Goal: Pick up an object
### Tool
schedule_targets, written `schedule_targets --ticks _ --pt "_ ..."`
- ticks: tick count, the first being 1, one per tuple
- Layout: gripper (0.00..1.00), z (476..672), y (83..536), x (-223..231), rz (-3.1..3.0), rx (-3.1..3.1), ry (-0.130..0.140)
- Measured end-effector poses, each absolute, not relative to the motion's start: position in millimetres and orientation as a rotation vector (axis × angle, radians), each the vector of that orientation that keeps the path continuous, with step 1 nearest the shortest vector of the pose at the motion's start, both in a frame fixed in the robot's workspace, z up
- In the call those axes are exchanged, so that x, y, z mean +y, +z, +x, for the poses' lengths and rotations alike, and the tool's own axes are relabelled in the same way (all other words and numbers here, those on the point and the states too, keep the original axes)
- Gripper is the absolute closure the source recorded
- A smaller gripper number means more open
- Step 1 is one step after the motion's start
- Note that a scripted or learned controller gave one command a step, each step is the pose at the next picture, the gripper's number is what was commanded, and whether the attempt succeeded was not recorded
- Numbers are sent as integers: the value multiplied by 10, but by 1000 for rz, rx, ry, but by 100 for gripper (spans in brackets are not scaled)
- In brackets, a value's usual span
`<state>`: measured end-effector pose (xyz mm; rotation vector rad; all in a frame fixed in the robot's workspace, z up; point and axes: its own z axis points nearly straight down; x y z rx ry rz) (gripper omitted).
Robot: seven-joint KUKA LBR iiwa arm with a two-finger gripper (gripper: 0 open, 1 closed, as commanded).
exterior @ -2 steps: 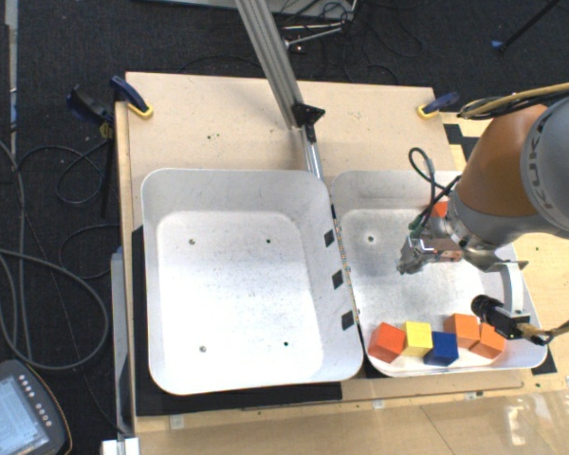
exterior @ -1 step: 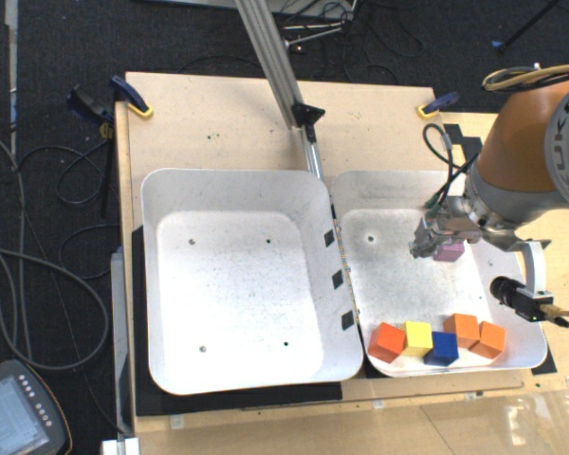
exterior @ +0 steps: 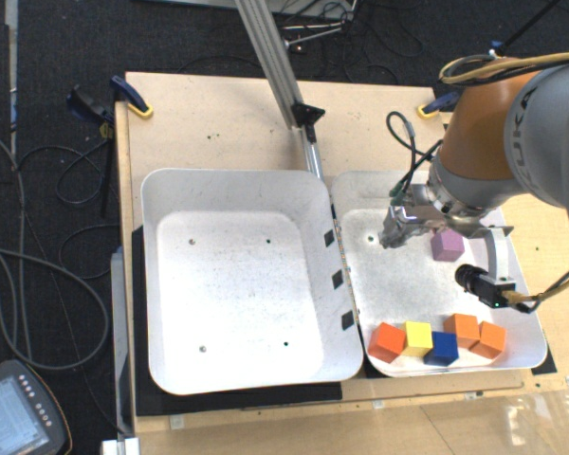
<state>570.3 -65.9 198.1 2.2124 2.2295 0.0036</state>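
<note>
**Gripper parked over the right bin, nothing in it that I can see**

So the gripper (exterior: 395,230) is hanging low over the upper part of the right bin (exterior: 365,197), above bare floor near the bin's left wall. Can't tell if it's open or closed from this angle, and I see no object in it.

Closest thing to grab is the purple block (exterior: 447,245), just to its right and partly tucked under the wrist. The rest are lined up along the bottom edge of that bin: an orange block (exterior: 388,340), a yellow block (exterior: 418,336), a blue block (exterior: 443,348), and two more orange blocks (exterior: 478,334) at the right end. That row is well apart from the gripper.

What could go wrong, my guess: if it drops straight down from here it closes on nothing. Going for the purple one, a finger landing on top would just shove it away. The row looks packed tight and pressed against the wall, so fingers may not fit between neighbours and could knock a couple at once.

Other stuff: the left bin (exterior: 161,254), a metal pole (exterior: 270,50) slanting in from the top, and a loose cable (exterior: 403,145) looped beside the wrist that might snag.
</note>
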Motion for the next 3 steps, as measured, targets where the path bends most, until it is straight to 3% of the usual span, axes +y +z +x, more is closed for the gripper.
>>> schedule_targets --ticks 1,3 --pt "100 5826 2030 -192 2212 2230 4" --pt "100 6307 2314 770 2213 2228 6"
